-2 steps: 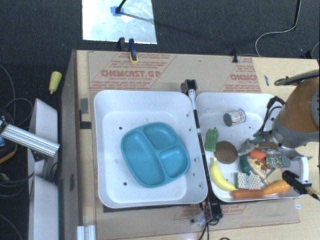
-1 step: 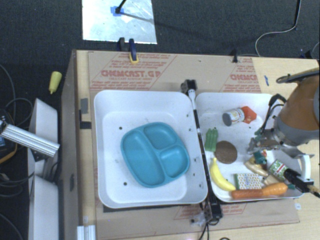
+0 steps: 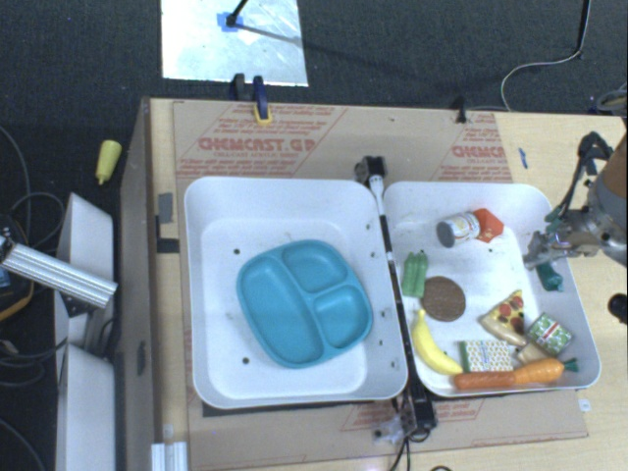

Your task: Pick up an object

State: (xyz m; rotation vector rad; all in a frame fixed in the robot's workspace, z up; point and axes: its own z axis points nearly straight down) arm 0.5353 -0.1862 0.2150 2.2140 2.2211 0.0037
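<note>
Grey arm low at the right edge, gripper (image 3: 543, 259) pointing left and downward

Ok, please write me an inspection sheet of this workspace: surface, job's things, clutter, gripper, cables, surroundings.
Surface: bench bears two white bins, left bin and right bin.
Job's things: right bin holds can, green block, brown disc, banana, pizza slice, carrot, small carton.
Clutter: blue divided plate lies in left bin.
Gripper: gripper at right bin's right rim; finger state unclear.
Cables: cable on floor, upper right.
Surroundings: silver sheet behind bench; yellow item at left.
</note>
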